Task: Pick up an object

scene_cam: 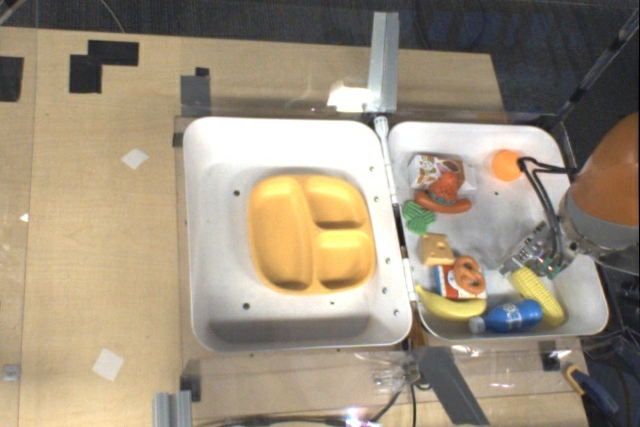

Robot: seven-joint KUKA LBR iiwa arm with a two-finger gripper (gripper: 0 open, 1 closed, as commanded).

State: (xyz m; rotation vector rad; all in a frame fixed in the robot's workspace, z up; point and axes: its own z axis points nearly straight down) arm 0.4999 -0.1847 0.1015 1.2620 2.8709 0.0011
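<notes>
Corn cob (537, 292), yellow, is lying in the right-hand bin (580, 205), which is serving as the landmark: the cob is sitting near that bin's lower right corner, with a blue bottle (512, 317) just beside it and a banana (448, 304) further toward the bin's left wall. Just above the cob the tool (533, 254) is hovering; whether it is released or clenched, I cannot tell.

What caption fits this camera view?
Gripper low over toy corn in the right bin; yellow tray in the left bin.

no legible text or labels
</notes>
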